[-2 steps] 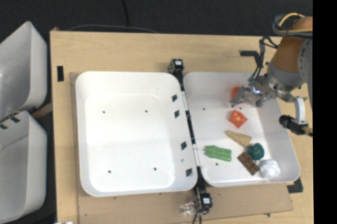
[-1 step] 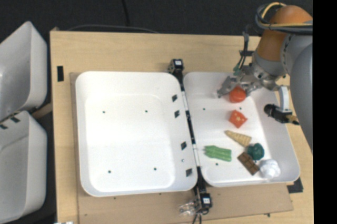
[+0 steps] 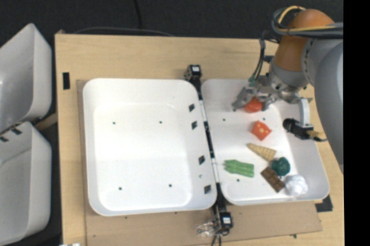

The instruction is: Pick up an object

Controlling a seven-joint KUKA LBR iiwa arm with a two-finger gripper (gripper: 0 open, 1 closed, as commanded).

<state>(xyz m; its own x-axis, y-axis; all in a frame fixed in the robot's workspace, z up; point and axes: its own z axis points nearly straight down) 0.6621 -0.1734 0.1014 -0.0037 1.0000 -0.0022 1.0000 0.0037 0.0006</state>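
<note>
Gripper (image 3: 252, 101) sits low in the right bin (image 3: 228, 94), near its far edge, fingers closed around a small red piece (image 3: 252, 105). Open floor lies toward the divider. 5 more items crowd the near right corner; the left bin (image 3: 139, 146) lies beside.

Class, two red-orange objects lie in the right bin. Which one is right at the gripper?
The upper red object, directly under the gripper near the bin's far side. The orange-red block lies apart, nearer the cone.
</note>
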